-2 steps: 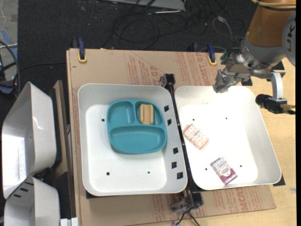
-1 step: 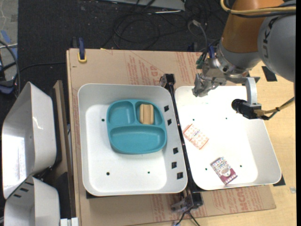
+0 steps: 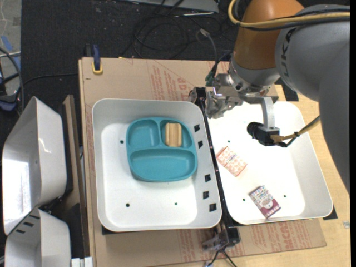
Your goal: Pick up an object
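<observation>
Gripper (image 3: pixel 217 105) is hanging over the far left corner of the right shallow white bin (image 3: pixel 297 171), right against the seam where the two bins are meeting; the wrist is blocking the view from above, so cannot tell how wide the claw is standing or whether anything is sitting in it. Nearest loose item, a small pink-and-white patterned flat packet (image 3: pixel 231 161), is lying tilted on the bin floor, near the claw but apart from it. A second small packet with red and dark printing (image 3: pixel 265 200) is lying further toward the near edge of the same bin. In the left shallow white bin (image 3: pixel 111 196), a teal divided plastic plate (image 3: pixel 158 160) is resting, carrying a tan wooden block (image 3: pixel 173 134) in its far right compartment. Both bins are sitting on a brown cardboard sheet (image 3: pixel 144 77).
</observation>
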Controlling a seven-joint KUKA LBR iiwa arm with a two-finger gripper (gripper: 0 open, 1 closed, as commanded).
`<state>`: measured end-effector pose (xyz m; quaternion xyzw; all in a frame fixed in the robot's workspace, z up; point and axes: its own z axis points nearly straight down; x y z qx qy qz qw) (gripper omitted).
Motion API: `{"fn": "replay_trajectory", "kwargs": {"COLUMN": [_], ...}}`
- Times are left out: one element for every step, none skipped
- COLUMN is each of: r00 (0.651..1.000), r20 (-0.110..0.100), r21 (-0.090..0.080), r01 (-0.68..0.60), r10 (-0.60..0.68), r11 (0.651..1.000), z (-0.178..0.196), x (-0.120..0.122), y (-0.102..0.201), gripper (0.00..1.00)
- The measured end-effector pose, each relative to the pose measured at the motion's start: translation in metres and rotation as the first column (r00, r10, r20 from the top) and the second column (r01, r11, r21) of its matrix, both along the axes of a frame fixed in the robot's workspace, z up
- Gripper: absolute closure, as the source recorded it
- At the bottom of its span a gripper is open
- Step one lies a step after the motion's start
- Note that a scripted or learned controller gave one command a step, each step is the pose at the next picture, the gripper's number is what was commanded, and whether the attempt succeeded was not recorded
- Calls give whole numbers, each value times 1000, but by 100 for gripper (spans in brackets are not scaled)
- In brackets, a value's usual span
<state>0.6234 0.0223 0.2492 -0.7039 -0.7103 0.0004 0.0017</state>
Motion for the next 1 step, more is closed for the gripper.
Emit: {"fn": "replay_trajectory", "kwargs": {"r00": [1000], "r20": [1], "r21": [0], "r01": [0], "r10": [0], "r11": [1000], "z": [2], "x": [-10], "y": [52], "gripper": [100]}}
